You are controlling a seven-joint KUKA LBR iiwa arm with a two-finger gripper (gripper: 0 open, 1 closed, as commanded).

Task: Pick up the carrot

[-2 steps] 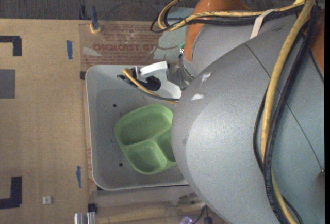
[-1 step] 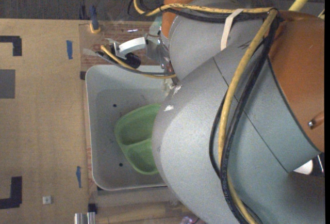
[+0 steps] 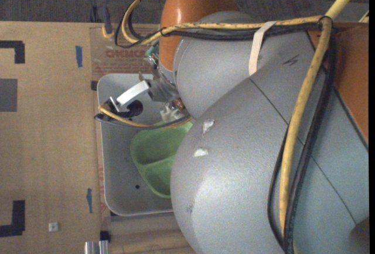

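Observation:
The grey arm with its orange band (image 3: 187, 7) reaches in from the right and covers most of the bins. Its gripper (image 3: 168, 107) hangs low over the upper part of the white bin (image 3: 114, 188), mostly hidden by the wrist. A small orange-red bit (image 3: 177, 106) shows at the gripper, just above a pale green dish; I cannot tell whether it is the carrot. No other part of a carrot is in sight.
A pale green dish (image 3: 153, 156) lies in the bin, partly under the arm. A small dark speck (image 3: 137, 186) sits on the bin floor. Brown board (image 3: 47, 130) with black marks and blue tape lies to the left.

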